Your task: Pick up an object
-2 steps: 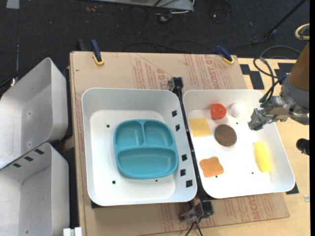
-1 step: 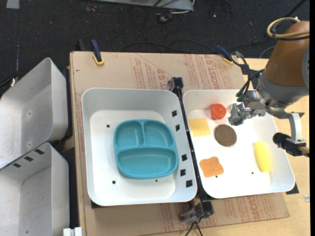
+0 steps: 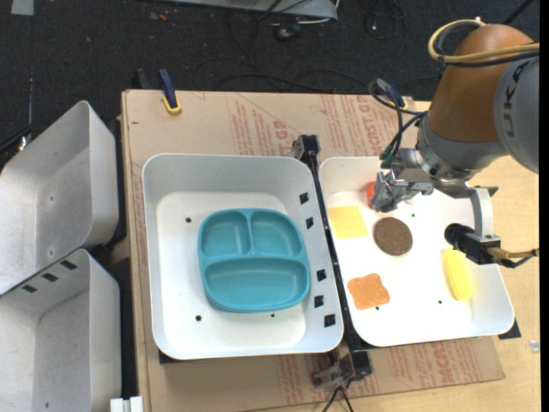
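Orange slab (image 3: 370, 292) lies well below the pincer (image 3: 388, 193); its grip state unclear; red piece (image 3: 375, 191) touching it.

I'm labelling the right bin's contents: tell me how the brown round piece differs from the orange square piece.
Shape: the brown round piece is a disc; the orange square piece is roughly square with uneven edges.
Colour: the disc is dark brown, the square is orange.
Place: the disc lies nearer the gripper; the square lies toward the right bin's near edge.
Both lie flat and apart on the bin floor.
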